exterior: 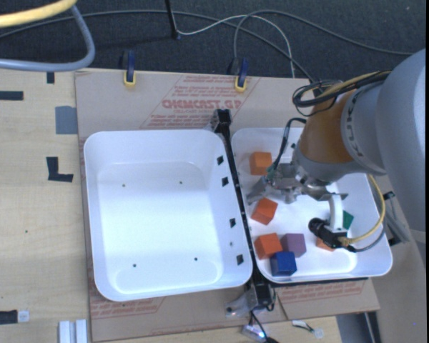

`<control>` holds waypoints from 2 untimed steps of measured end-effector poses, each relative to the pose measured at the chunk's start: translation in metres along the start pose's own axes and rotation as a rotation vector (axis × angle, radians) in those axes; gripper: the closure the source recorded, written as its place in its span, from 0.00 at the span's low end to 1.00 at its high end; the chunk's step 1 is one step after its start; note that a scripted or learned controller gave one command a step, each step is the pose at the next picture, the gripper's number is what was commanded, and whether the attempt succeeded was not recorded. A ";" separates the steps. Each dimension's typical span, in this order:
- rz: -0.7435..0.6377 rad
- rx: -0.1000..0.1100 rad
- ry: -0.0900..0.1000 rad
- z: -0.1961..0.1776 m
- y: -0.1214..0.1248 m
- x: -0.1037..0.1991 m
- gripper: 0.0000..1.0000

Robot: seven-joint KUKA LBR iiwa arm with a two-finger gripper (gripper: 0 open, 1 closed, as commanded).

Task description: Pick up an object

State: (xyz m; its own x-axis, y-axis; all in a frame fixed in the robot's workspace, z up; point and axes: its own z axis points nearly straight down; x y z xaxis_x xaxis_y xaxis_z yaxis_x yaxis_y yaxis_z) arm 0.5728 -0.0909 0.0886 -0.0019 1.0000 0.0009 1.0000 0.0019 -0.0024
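Note:
My gripper (273, 190) hangs low over the left half of the right bin (372, 263), open, with nothing between its fingers. An orange cube (264, 210) lies just below it in the view, close to one grey finger. A second orange cube (260, 163) sits just beyond it toward the bin's far side. Along the near side lie a third orange cube (267, 245), a purple cube (294, 244) and a blue cube (284, 264). A green block (346, 220) and a small orange piece (324, 244) are partly hidden by the arm's black cable fitting.
The left bin (157, 216) stands beside the right one, with a black divider (232, 191) between them. The grey arm with its orange band (325, 138) covers the right bin's far right part. Cables run along the bench's far edge.

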 end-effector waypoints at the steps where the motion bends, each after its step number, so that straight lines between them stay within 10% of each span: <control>1: 0.002 -0.001 -0.001 0.000 -0.036 0.001 0.00; 2: 0.001 -0.003 -0.001 -0.011 -0.035 0.002 1.00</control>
State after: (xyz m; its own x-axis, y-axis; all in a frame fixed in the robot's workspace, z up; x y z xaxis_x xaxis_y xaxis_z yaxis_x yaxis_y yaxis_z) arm 0.5382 -0.0895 0.0995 -0.0010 1.0000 0.0004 1.0000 0.0010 0.0008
